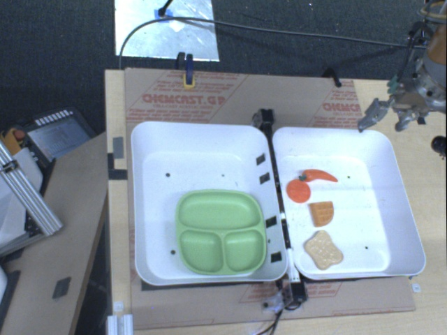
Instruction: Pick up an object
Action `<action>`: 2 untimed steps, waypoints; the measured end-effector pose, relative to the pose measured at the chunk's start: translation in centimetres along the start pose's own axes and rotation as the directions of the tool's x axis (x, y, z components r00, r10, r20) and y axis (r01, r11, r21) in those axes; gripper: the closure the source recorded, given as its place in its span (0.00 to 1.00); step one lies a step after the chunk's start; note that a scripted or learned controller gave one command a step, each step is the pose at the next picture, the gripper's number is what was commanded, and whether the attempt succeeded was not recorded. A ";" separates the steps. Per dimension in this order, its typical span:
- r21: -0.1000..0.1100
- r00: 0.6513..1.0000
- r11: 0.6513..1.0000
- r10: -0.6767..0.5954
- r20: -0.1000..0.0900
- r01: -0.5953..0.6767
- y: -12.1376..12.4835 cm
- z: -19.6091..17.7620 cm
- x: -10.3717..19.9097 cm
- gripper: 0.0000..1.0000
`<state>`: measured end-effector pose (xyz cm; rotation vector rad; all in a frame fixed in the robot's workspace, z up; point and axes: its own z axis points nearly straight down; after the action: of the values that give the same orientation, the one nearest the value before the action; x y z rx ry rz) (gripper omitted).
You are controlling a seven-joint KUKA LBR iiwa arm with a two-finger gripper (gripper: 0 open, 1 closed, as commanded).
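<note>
Two bins [349,145]; one tray [221,230] (green); four foods [323,249]

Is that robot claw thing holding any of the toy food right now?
No, nothing is held. The gripper hangs open above the right bin's far corner, with nothing between its fingers.

Arm [434,44] running off the right edge, wrist blurring, gripper [388,118] finger spacing too unclear to judge, grey device [59,135] at left too small to identify

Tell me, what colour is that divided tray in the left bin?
Light green; the divided tray shows plainly in the camera view, lying in the left bin.
</note>
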<state>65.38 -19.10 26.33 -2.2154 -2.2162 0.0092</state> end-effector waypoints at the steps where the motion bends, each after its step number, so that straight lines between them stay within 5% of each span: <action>1: -0.012 1.000 1.000 -0.003 0.002 0.003 0.2 -0.8 0.1 0.00; 2: -0.011 1.000 1.000 -0.002 0.003 0.002 0.6 3.2 -0.1 0.00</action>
<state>65.94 -19.19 23.09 -2.2200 -2.2256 -0.0002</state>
